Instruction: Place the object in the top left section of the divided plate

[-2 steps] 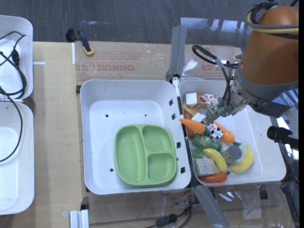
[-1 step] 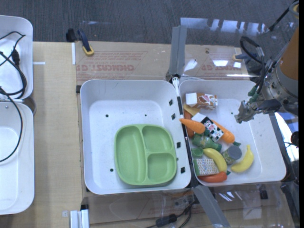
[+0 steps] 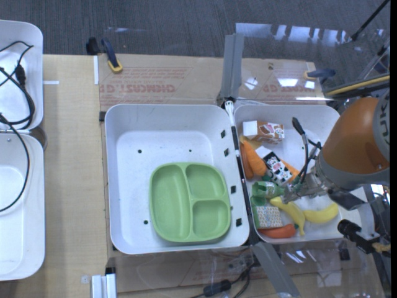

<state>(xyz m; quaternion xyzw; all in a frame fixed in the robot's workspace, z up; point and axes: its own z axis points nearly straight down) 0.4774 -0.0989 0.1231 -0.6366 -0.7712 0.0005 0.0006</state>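
Arm [image 3: 356, 144] reaches in from the right; claw [image 3: 290, 196] lowered.

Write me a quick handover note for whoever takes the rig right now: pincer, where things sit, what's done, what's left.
Pincer: low in the right bin among the toy food, above the banana; I cannot tell whether it grips anything.
Green divided plate: in the left bin, nothing in any of its sections.
Other items in the right bin: carrot, small carton.
Done: nothing placed yet.
Left: secure one object, carry it over, set it in the plate's top left section.
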